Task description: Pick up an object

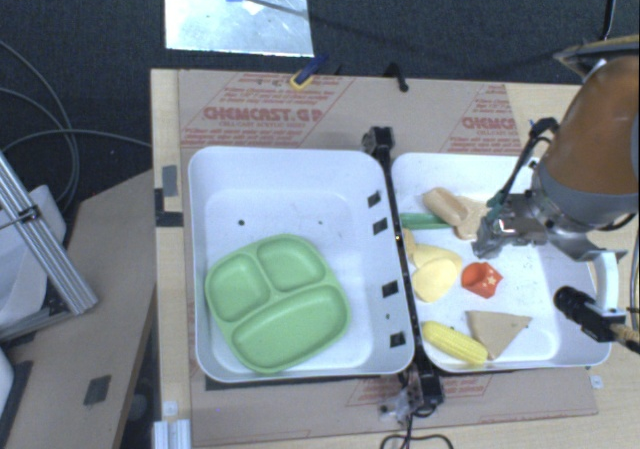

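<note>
The right bin (pixel 520 172) holds several toy foods. A tan bread piece (pixel 450 208) lies at the back left, with a green stick (pixel 424 222) beside it. A pale yellow piece (pixel 435 274) and a red piece (pixel 481 279) lie mid-bin. A yellow corn cob (pixel 455 342) and a tan wedge (pixel 498 328) sit near the front. My gripper (pixel 493 233) hangs low over the bin, just right of the bread piece and just above the red piece. Nothing is visibly held.
The left bin (pixel 290 172) holds a green divided plate (pixel 277 301) at its front. The divider between the bins (pixel 395 247) carries black clips. The arm's grey and orange body (pixel 598 162) covers the right bin's right side.
</note>
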{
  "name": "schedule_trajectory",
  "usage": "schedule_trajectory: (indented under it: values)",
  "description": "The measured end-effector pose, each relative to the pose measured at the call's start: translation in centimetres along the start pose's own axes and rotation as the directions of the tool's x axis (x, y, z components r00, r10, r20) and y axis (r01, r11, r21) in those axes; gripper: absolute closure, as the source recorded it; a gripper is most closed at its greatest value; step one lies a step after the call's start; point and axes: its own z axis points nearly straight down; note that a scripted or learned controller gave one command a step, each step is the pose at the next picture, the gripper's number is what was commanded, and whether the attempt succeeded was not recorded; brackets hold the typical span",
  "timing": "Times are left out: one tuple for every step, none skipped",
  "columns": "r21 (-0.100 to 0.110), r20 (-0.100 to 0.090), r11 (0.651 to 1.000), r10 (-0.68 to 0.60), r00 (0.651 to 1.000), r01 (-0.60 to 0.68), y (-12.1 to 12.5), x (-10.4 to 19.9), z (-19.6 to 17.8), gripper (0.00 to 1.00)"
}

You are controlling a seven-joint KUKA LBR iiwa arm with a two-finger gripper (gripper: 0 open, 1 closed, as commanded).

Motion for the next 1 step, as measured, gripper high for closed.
schedule_trajectory:
  values:
    - [0.0, -0.005, 1.0, -0.02, 1.0, 0.02, -1.66, 15.88, 2.68, 1.0]
